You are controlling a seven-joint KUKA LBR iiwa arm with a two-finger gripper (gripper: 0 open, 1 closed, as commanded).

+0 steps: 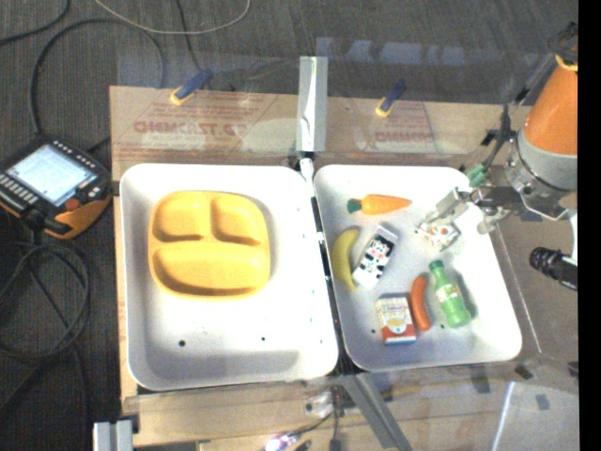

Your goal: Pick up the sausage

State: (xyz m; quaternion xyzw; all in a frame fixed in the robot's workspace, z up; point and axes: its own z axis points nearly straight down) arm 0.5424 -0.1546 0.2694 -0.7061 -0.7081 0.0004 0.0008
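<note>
Camera view: sausage (420,303) in right bin (488,346), lower centre-right of frame, long axis approx. vertical in frame, betw. juice carton (396,318) and green bottle (450,294). Gripper (449,216) at bin's upper right, above small packet (440,234); finger state cannot be told.

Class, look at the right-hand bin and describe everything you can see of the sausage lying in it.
The sausage is a small, smooth, orange-red toy, plastic by its look, rounded at both ends. It lies flat on the floor of the right bin, near the front, running lengthwise roughly front to back. The small carton sits close against its left side and the green bottle lies just to its right. The gripper is farther back, apart from it.
</note>
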